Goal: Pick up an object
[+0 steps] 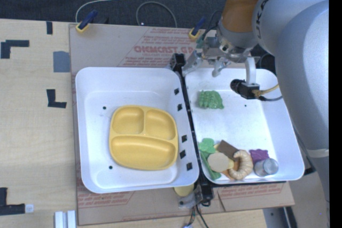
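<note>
Green leafy toy (210,99) lies in right bin (278,131), upper part, alone. Tool (216,64) hovers just above it near bin's far rim; grip state cannot tell, nothing visibly held. Cluster at bin's near edge: green piece (206,145), brown block (228,148), tan disc (218,162), pretzel-like ring (242,163), purple item (259,155), silver can (265,167). Left bin (88,115) holds yellow divided plate (143,136). Both bins on surface (32,131).

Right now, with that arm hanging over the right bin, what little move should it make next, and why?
Probably shift toward the near side and come down over the green leafy piece. The pincer sits at the far edge of the right bin, holding nothing, and that piece lies alone closest to it, while the other toy foods crowd the near corner.
</note>
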`<move>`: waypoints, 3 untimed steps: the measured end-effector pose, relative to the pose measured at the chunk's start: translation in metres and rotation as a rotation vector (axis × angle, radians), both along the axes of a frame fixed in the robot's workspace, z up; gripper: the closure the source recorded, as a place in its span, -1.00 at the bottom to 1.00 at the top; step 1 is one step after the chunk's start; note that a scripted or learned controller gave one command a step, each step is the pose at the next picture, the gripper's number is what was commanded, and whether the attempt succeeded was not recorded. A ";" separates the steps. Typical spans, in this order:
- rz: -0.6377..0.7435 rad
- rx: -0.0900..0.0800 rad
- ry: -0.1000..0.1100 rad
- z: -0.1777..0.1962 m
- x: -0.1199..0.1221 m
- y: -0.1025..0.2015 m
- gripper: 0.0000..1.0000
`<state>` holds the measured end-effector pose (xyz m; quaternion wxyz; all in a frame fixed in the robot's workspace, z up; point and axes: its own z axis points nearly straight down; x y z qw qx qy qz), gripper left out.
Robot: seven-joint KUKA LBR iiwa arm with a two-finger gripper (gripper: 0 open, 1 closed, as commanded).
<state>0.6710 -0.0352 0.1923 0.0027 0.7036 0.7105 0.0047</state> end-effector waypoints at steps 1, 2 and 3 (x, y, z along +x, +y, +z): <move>-0.013 -0.004 0.015 0.007 -0.068 -0.039 -1.00; -0.012 -0.005 0.017 -0.055 -0.058 -0.075 -1.00; -0.007 -0.004 0.010 -0.108 -0.015 -0.060 -1.00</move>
